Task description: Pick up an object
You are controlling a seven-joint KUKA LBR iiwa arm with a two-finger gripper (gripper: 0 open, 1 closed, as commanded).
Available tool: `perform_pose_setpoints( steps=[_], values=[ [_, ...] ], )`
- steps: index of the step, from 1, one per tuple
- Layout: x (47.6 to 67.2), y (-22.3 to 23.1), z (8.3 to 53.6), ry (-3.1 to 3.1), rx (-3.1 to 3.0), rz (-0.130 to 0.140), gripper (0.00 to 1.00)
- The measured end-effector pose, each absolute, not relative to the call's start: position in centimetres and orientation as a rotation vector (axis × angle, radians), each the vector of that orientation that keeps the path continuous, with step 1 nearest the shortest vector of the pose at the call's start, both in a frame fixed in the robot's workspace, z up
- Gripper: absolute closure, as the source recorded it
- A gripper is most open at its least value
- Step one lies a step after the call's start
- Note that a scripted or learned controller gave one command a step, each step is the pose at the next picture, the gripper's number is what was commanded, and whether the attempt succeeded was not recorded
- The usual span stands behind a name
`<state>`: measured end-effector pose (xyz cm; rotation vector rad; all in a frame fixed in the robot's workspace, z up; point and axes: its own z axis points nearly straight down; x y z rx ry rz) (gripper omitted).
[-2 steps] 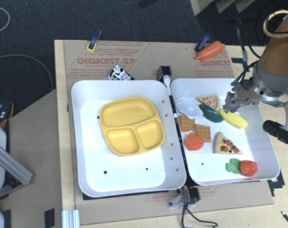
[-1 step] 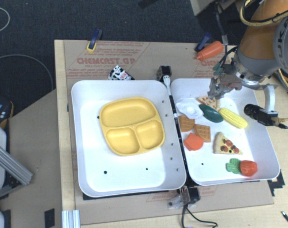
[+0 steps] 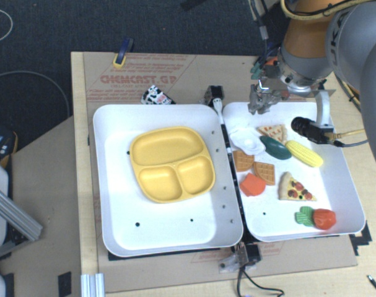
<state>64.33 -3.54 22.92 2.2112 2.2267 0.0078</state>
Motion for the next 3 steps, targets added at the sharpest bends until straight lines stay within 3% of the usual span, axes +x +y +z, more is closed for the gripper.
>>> perform_pose_setpoints(
  steps=[1,2,3],
  values=[
    [64.1,-4.0,21.7,2.224,2.222,-0.004,1.00],
    [64.7,-4.2,23.1,2.220,2.217,0.003,1.00],
    [63.4,-4.3,23.4,2.222,2.224,-0.003,1.00]
  ],
)
